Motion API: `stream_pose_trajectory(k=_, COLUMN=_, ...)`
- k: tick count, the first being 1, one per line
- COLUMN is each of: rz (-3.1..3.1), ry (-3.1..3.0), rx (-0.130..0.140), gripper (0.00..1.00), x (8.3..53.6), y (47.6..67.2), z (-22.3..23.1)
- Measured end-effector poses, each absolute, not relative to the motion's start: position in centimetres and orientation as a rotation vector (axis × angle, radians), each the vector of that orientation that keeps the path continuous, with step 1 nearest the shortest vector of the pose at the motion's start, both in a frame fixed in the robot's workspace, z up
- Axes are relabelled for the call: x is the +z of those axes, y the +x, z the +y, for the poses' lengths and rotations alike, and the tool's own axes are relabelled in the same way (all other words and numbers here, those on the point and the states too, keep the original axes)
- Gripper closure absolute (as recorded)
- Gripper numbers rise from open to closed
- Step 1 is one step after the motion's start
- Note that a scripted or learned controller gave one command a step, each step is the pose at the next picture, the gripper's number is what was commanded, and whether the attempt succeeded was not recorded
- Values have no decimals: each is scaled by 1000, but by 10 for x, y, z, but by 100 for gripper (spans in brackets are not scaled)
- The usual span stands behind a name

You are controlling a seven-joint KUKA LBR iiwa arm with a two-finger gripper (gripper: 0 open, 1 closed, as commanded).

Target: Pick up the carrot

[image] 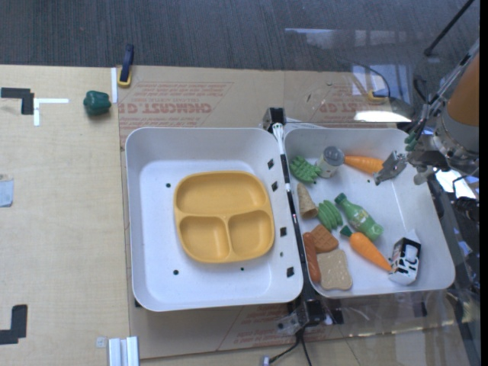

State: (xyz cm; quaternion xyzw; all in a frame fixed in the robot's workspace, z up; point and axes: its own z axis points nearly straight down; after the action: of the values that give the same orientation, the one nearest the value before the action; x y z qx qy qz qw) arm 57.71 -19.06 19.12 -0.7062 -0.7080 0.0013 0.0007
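Note:
Two carrots lie in the right bin (427, 280). A small orange carrot (363, 162) rests near the far wall, beside a grey can (332, 158). A bigger carrot (371, 252) with a green top lies near the front, between a green bottle (360, 217) and a black-and-white carton (406, 259). My gripper (405, 173) hangs over the far right part of this bin, just right of the small carrot. It is open, with nothing between its fingers. The left fingertip (387, 171) is close to the small carrot's tip.
The right bin also holds a green leafy piece (304, 169), a pickle (329, 213), a bread slice (334, 269) and brown food pieces (322, 241). A yellow divided plate (224, 185) sits in the left bin (145, 227). A green toy (97, 103) lies on the bench.

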Motion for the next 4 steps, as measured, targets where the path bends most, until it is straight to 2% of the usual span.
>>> stream_pose_trajectory(k=1, rz=-2075, ry=-2344, rx=-16, gripper=0, x=92, y=618, z=-212)
stream_pose_trajectory(k=2, rz=-1664, ry=-2627, rx=46, gripper=0, x=87, y=652, z=-197)
stream_pose_trajectory(k=3, rz=-1678, ry=-2632, rx=33, gripper=100, x=97, y=655, z=-196)
stream_pose_trajectory(k=4, rz=-1674, ry=-2625, rx=49, gripper=0, x=95, y=652, z=-197)
